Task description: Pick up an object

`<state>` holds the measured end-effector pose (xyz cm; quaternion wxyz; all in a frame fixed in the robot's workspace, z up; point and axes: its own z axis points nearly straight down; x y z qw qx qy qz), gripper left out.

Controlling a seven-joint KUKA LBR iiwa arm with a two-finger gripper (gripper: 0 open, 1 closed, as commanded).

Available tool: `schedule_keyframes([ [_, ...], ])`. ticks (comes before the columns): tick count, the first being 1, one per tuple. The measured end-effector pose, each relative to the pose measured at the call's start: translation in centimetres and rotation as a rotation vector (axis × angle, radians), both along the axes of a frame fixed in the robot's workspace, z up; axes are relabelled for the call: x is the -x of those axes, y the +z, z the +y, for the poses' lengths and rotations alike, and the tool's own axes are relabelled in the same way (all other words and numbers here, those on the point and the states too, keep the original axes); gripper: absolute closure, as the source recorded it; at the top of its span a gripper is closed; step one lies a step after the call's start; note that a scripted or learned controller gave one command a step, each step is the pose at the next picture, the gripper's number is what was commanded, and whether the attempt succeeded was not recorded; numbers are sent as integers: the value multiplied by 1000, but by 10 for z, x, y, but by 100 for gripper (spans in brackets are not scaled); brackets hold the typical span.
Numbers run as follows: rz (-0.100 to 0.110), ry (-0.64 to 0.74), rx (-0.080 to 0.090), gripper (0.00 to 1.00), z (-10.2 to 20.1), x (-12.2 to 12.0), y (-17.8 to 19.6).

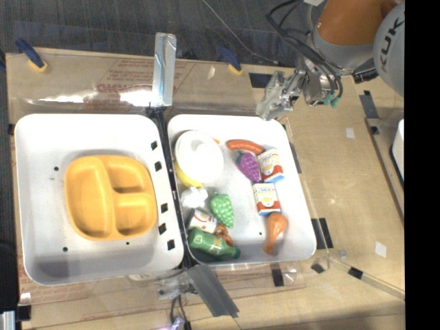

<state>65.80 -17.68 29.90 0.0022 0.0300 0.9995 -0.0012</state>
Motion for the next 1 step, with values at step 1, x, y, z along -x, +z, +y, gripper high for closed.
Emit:
schedule_keyframes([
  [1,7,48,-5,100,86,19,-64],
])
